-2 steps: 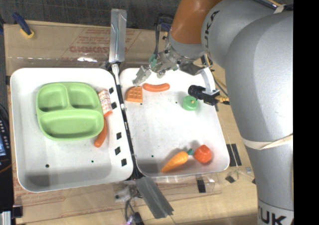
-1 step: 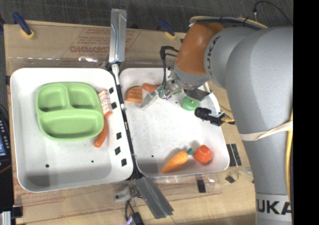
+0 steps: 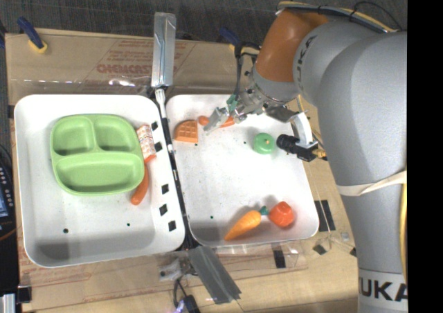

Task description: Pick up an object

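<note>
My gripper (image 3: 223, 118) hangs low over the back of the right bin (image 3: 304, 187), pointing left. A small red-orange piece (image 3: 204, 121) lies right at its tip, and I cannot tell whether it is touched or held. An orange waffle-like wedge (image 3: 185, 131) sits just left of that, near the bin's back left corner. A green round disc (image 3: 263, 142) lies to the right of the gripper. A carrot (image 3: 243, 224) and an orange-red pepper (image 3: 282, 214) rest by the front wall.
The left bin (image 3: 28, 187) holds a green divided plate (image 3: 97, 154), a small striped packet (image 3: 145, 140) and an orange-red sausage shape (image 3: 140, 190). The grey arm (image 3: 360, 111) fills the right side, over the right bin's edge. A divider (image 3: 172, 180) separates the bins.
</note>
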